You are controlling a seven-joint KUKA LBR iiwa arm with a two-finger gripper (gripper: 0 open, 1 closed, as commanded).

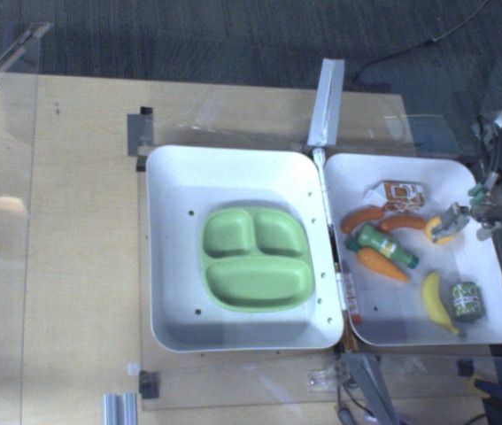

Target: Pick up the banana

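The banana (pixel 436 303) lies at the lower right of the right bin (pixel 370 330), just beside a small green can (pixel 466 299); the gripper (pixel 452 222) hovers at the bin's right edge, above the banana, its grip impossible to tell from here.

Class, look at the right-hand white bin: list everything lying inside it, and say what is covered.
Inside the right bin: a banana, a green bottle lying across a carrot and sausages, a small can and a printed packet. The bottle hides parts of what lies beneath it.
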